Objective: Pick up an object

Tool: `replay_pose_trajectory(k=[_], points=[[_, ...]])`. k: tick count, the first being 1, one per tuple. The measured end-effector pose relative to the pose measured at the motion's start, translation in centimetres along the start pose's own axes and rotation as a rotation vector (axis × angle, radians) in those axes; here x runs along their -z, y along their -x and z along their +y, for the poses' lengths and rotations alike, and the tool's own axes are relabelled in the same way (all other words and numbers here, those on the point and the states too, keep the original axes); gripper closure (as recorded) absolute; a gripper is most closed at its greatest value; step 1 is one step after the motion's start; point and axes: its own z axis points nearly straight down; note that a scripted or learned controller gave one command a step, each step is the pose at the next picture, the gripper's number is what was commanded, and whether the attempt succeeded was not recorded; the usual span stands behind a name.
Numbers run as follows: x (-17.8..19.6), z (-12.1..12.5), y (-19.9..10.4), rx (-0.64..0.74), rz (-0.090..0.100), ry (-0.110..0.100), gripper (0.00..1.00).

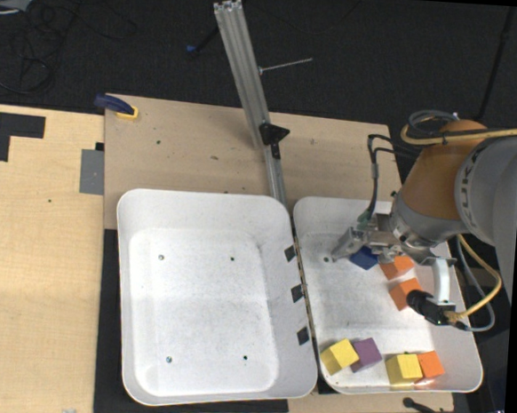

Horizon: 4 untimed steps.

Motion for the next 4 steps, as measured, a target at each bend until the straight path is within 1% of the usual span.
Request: replay_pose_trajectory(k=[1, 2, 3, 4], points=[[0.8, -0.1, 0.3, -0.007, 0.0, -0.003, 1.0], [5.1, -0.5, 0.5, -0.005, 0.008, -0.022, 1.0], [9.4, -0.6, 0.5, 0.004, 0.008, -0.02, 1.0], [14.7, -0.4, 0.7, 0.004, 0.007, -0.018, 1.0]])
